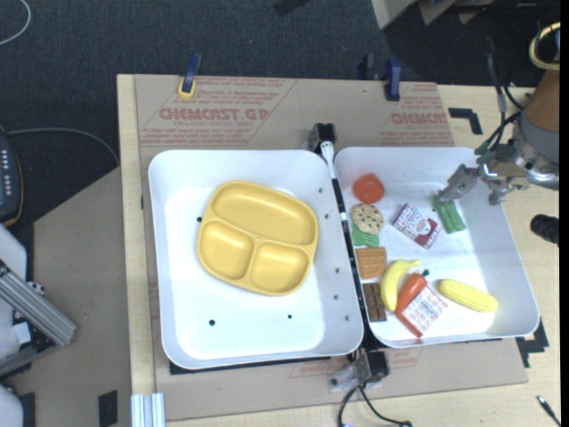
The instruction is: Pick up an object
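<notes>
Pincer (473, 188) at right, fingers spread, gripping nothing — below it the right bin (524, 283) holds toy foods; the left bin (169, 256) holds a glossy yellow three-compartment plate (258, 237).

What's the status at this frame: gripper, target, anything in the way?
Gripper low in right bin, over green block. Nothing seen held. Red-white packet beside the block.

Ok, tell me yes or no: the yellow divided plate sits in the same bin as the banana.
No. The yellow divided plate lies in the left bin, while the banana lies in the right bin among the other toy foods.
</notes>
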Robot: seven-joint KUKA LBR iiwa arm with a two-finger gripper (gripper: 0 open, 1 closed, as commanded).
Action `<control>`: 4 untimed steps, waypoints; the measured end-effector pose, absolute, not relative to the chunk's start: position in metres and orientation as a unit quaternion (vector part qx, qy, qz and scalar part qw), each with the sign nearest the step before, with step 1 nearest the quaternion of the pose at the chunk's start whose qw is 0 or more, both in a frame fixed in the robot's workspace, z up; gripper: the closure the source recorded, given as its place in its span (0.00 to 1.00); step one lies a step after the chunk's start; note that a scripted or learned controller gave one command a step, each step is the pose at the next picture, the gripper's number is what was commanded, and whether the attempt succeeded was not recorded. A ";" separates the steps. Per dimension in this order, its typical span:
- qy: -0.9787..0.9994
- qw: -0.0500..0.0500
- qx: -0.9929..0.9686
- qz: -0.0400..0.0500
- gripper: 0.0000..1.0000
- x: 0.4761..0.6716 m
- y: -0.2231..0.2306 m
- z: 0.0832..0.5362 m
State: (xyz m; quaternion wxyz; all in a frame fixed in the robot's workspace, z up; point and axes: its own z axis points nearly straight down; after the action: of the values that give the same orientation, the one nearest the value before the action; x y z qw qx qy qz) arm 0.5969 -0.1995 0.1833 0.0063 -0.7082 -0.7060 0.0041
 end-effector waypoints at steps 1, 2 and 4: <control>-0.707 0.000 -0.707 0.000 0.00 0.600 -0.199 0.193; -0.708 0.002 -0.707 0.001 0.00 0.603 -0.197 0.130; -0.708 -0.005 -0.706 -0.006 1.00 0.609 -0.195 0.103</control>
State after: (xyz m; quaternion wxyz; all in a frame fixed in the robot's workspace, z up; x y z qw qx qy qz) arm 0.6091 -0.1955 0.1030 -0.0048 -0.7062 -0.7080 -0.0055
